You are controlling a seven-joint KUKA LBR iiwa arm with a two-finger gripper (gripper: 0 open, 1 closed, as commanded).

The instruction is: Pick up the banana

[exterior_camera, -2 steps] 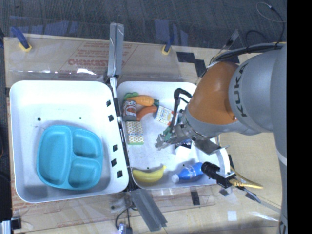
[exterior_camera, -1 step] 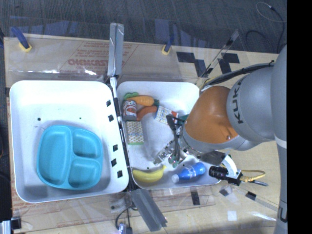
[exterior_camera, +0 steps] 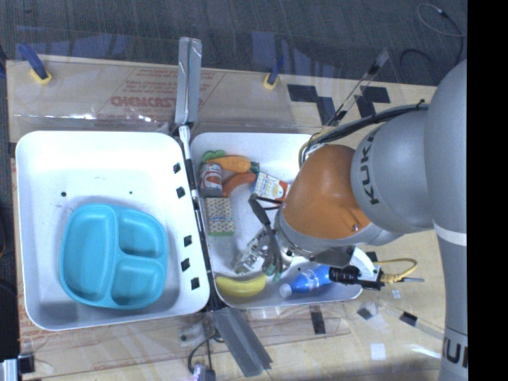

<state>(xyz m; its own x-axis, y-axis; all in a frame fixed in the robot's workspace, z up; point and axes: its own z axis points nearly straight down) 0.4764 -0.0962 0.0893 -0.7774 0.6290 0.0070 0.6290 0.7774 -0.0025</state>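
Observation:
A yellow banana [exterior_camera: 240, 285] lies along the front wall of the right bin [exterior_camera: 238, 143], curved upward at both ends. My gripper [exterior_camera: 255, 256] hangs just above and behind it, over the bin's front middle, its metal fingers pointing down toward the banana's top side. The orange wrist band and grey arm cover the bin's right half. Nothing visibly sits between the fingers.
The right bin also holds a carrot [exterior_camera: 228, 163], a small can [exterior_camera: 211, 178], a juice carton [exterior_camera: 270, 186], a green-patterned packet [exterior_camera: 220, 216] and a blue bottle [exterior_camera: 305, 283] beside the banana. A blue divided plate [exterior_camera: 115, 255] lies in the left bin [exterior_camera: 48, 157].

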